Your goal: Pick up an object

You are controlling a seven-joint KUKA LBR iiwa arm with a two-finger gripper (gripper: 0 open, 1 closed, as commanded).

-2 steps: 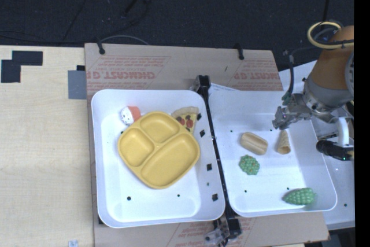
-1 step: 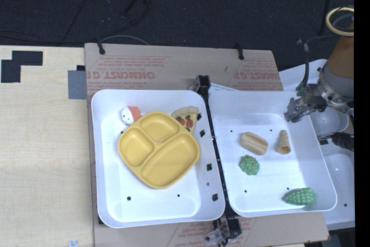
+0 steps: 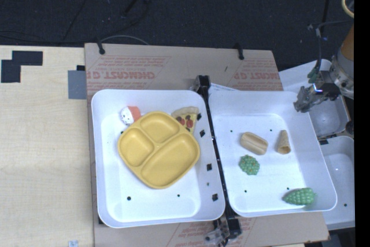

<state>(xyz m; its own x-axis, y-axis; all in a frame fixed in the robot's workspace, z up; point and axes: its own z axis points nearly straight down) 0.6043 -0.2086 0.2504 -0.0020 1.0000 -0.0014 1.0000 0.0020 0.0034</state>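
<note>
Your gripper [image 3: 304,102] hangs over the right bin's [image 3: 324,173] far right rim; whether it grips, you cannot tell.

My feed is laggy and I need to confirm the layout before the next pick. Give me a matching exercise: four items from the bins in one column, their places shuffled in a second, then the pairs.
Items:
1. yellow divided plate
2. pizza slice
3. bread roll
4. green grape bunch

Places:
A. right bin, near front right corner
B. left bin, in the middle
C. right bin, beside the cone
D. left bin, partly tucked behind the plate's far edge

Pairs: 1-B, 2-D, 3-C, 4-A
</note>
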